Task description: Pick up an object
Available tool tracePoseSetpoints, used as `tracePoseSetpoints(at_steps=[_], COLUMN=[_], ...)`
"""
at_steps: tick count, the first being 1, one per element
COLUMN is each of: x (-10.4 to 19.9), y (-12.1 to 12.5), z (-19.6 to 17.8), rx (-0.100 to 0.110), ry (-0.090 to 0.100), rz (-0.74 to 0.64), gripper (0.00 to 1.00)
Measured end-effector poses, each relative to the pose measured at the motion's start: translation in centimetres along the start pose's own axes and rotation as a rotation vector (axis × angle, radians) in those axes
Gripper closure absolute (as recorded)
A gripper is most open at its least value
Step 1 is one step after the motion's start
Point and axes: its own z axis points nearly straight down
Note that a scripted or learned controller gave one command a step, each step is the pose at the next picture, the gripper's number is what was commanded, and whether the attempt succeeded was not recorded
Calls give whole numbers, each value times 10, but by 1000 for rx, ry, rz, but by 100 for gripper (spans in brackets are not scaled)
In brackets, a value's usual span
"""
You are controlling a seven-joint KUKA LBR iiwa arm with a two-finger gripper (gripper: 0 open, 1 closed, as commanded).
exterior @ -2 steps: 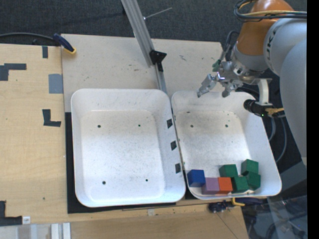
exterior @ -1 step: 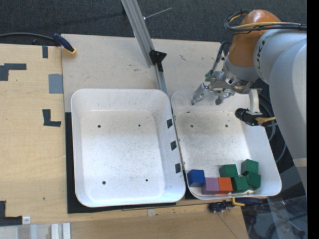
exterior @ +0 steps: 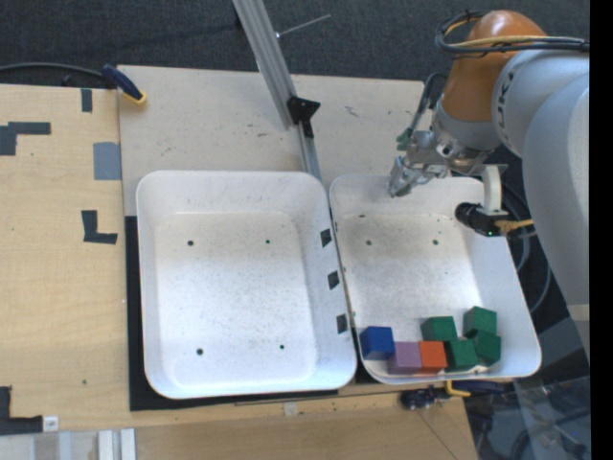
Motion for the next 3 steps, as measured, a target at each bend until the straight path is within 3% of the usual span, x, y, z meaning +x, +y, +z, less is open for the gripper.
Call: tracePoseSetpoints(at_steps=[1, 3], x=[7, 13], y=[0, 3], z=[-62, -145], rx=[-7, -5], ry=[1, 1], rz=[2, 3], gripper=[100, 100])
